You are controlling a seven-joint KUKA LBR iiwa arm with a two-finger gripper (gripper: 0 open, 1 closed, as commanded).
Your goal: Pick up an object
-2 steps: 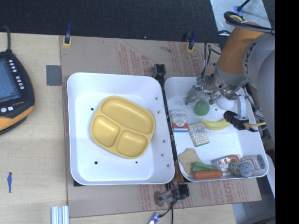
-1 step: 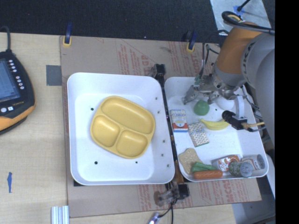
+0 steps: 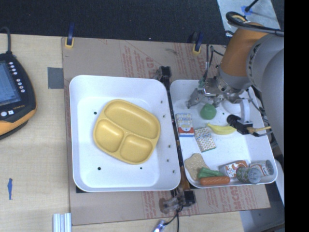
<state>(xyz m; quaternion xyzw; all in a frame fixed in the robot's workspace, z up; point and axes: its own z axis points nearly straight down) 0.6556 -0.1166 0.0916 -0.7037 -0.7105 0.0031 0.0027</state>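
Note:
My gripper [image 3: 207, 99] hangs over the back of the right bin [image 3: 258, 151], its metal fingers spread apart and open with nothing between them. A green ball [image 3: 208, 111] lies just in front of and below the fingertips, apart from them. Beside it, to the right and nearer, lies a yellow banana [image 3: 220, 128]. Two small cartons [image 3: 184, 123] [image 3: 204, 140] lie at the bin's left side. Along the front edge sit a bread slice [image 3: 194, 162], a carrot [image 3: 214, 181], a green vegetable [image 3: 210, 172], a labelled can [image 3: 235, 169] and a small jar [image 3: 254, 174].
The left bin [image 3: 82, 168] holds a yellow divided plate [image 3: 126, 131]. An orange-edged teach pendant [image 3: 12, 95] rests on the bench at far left. The grey arm with its orange band [image 3: 244, 47] comes in over the right bin's back right corner.

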